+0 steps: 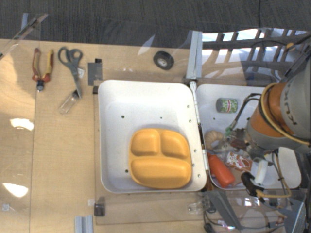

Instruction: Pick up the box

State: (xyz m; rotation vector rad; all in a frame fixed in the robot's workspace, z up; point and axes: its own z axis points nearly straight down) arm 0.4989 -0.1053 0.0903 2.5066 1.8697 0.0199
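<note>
Pale wood bench [53, 144] runs across the camera view, with dark carpet beyond its far edge. Two shallow white bins sit side by side on it. The left bin [114, 106] carries a yellow compartment tray [160, 158] near its front edge. The right bin [211, 98] holds the clutter.

Over the right bin's right half hangs the grey arm [291, 106], its orange band bent down towards the heap. The gripper [240, 144] is low over the middle of that bin, in among dark cables and shadow. Whether it is parted or closed, I cannot tell.

My best guess for the box [238, 160] is the small white-and-red printed carton lying flat towards the right bin's front edge, just below the gripper. An orange carrot-shaped toy [221, 171] lies just beside it on the left. A green can [227, 105] lies near the back wall, well apart from both.

Scissors [73, 67], red-handled pliers [41, 69] and a roll of black tape [164, 59] lie along the bench's far edge.

As I judge it, the reach is made but the pick is not. The carton looks to be resting on the bin floor, and nothing shows it gripped. Closing on it and lifting it clear are both left.
</note>
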